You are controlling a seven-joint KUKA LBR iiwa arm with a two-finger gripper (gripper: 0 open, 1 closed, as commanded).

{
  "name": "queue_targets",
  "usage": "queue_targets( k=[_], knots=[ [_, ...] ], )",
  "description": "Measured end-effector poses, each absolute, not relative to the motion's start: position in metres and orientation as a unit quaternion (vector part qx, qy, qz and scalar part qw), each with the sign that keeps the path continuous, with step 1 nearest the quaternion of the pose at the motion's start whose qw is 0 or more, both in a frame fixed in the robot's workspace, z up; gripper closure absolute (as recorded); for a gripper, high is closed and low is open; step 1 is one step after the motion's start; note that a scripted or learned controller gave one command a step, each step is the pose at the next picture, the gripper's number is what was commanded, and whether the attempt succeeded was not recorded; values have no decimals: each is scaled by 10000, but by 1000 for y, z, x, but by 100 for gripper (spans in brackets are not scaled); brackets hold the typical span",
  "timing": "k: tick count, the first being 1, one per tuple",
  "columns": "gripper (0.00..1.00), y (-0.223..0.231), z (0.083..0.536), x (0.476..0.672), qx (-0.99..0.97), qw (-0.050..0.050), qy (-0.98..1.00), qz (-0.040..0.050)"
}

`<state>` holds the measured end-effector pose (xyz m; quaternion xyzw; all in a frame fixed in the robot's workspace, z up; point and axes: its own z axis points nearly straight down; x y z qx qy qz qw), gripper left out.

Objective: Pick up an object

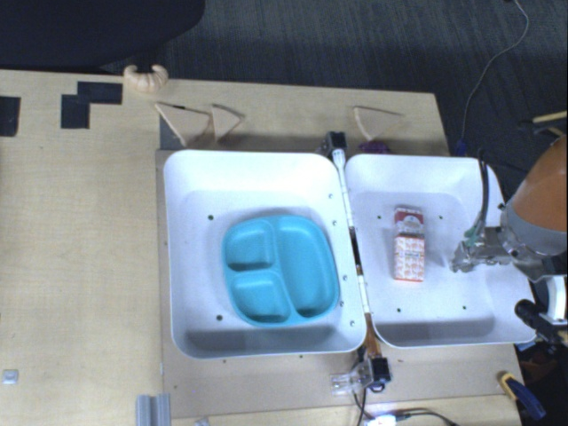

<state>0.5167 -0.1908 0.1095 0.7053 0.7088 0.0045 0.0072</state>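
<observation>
Fingers' spread unreadable on gripper (468,254), over right bin (444,322), apart from small carton (409,245); blue tray (280,269) in left bin (191,238)

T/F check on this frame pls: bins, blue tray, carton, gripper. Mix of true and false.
1. The blue divided tray lies in the left bin. True.
2. The small carton lies in the left bin. False: it lies in the right bin.
3. The gripper holds the carton. False: it sits apart, to the carton's right.
4. The tray has three compartments. True.
5. The carton is inside the tray. False: they are in separate bins.
</observation>
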Motion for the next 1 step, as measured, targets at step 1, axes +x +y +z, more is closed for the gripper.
queue_targets(
  k=[1],
  knots=[
    [100,-206,87,575,7052,38,7090,22]
  ],
)
